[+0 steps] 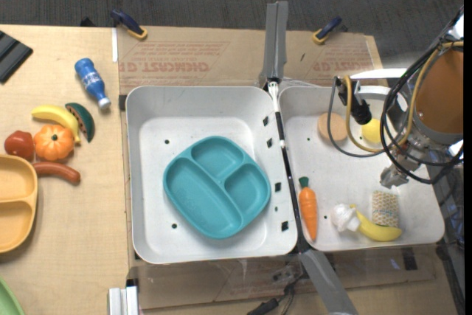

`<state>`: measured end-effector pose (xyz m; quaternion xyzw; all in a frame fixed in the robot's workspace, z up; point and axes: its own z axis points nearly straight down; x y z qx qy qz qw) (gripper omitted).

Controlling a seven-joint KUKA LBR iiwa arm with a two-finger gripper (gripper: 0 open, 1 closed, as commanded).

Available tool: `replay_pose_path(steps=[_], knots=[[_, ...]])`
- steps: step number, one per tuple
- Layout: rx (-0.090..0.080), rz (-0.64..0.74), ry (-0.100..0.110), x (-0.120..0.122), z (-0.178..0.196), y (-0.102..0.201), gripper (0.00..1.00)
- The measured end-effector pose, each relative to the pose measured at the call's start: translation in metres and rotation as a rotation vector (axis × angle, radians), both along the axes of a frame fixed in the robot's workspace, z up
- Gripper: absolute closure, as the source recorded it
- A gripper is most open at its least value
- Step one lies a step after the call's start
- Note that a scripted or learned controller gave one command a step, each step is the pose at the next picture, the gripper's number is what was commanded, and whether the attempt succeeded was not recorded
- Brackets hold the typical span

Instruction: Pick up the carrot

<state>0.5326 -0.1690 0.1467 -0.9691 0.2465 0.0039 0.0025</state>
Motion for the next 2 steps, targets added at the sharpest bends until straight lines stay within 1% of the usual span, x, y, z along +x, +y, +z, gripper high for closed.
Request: replay_pose_path(steps=[1,2], knots=[[0.004,0.047,-0.007,-0.035,0.18,-0.05,1.0],[0.004,0.286,-0.002,-0.023,0.019,-0.009,1.0]])
